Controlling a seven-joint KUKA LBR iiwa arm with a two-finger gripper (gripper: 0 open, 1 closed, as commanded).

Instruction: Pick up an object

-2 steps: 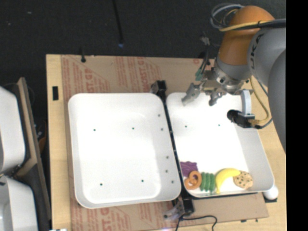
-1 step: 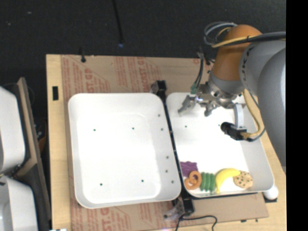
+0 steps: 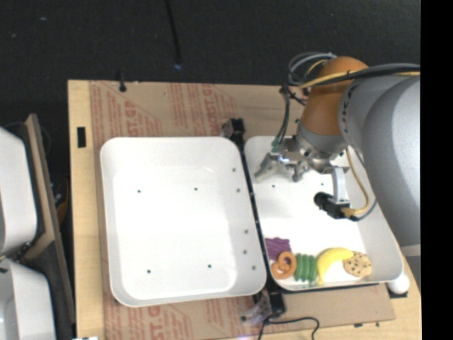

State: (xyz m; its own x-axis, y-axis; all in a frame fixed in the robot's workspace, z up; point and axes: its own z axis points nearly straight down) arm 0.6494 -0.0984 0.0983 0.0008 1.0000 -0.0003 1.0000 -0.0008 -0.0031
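grey robot arm's gripper (image 3: pixel 281 166) over the right shallow white bin (image 3: pixel 304 218), jaws spread wide, holding nothing, yellow plastic banana (image 3: pixel 331 258) well apart

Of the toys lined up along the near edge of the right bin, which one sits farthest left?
The purple piece, beside the bin's left wall; the orange ring, green piece, banana and cookie follow rightward.

White bins (image 3: pixel 177 289) — yellow banana (image 3: pixel 333 258), green toy (image 3: pixel 306 268), purple piece (image 3: pixel 277 246), speckled tan cookie (image 3: pixel 357 264).

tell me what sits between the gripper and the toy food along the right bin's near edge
Nothing: in the camera view, bare white bin floor separates the gripper from the banana, cookie and pretzel.
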